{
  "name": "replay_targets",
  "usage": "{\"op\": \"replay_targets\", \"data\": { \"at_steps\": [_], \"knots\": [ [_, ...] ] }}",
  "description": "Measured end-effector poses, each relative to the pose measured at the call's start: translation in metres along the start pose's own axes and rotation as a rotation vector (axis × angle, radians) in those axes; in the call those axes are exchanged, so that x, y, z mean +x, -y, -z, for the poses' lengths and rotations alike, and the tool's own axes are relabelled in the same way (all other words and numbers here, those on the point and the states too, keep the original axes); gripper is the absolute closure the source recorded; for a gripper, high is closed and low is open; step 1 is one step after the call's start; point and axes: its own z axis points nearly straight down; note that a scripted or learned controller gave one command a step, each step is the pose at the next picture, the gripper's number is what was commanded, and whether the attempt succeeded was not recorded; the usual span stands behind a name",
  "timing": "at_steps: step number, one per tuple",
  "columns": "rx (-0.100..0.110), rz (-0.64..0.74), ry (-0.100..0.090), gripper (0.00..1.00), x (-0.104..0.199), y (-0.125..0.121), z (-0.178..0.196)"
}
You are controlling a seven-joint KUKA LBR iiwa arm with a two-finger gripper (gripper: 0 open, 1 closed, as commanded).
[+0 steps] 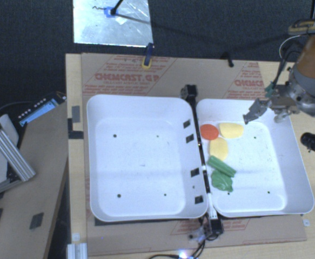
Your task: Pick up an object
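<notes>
Yellow piece (231, 129): lay in the right bin (266, 169), just beside the tool (253, 114), a little toward the camera and toward the divider from its tip. Nearest of all the things to the tool, and judged the likeliest target. Long axis set roughly across the bin, pointing back at the tool, so a short drop and a small shift toward the divider judged enough to reach it.

Tool: hung low over the far part of the right bin, tilted, tip aimed toward the yellow piece. Held nothing visible. Width of its opening: could not be told from this slant.

Beyond the yellow piece from the tool: red disc (209, 131), touching or nearly touching it, close to the divider. Nearer the camera from the tool: second yellow piece (219, 148), then green pieces (221, 172), stacked in a loose line along the divider side. Crowding there judged a risk: a close on the yellow piece might catch or nudge the red disc.

Left bin (141, 161): well apart from the tool, past the divider, with bare white floor showing. Both bins sat side by side on the worktop (130, 75).
</notes>
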Motion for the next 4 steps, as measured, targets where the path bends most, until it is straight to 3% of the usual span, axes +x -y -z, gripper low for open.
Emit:
{"op": "replay_targets", "data": {
  "at_steps": [1, 2, 3, 4],
  "knots": [
    [0.011, 0.005, -0.003, 0.00, 0.039, -0.013, -0.142],
    [-0.001, -0.006, -0.002, 0.00, 0.019, 0.034, -0.186],
    [-0.008, 0.003, 0.001, 0.00, 0.025, -0.032, -0.184],
    [-0.007, 0.002, 0.000, 1.00, 0.025, -0.030, -0.173]
  ]
}}
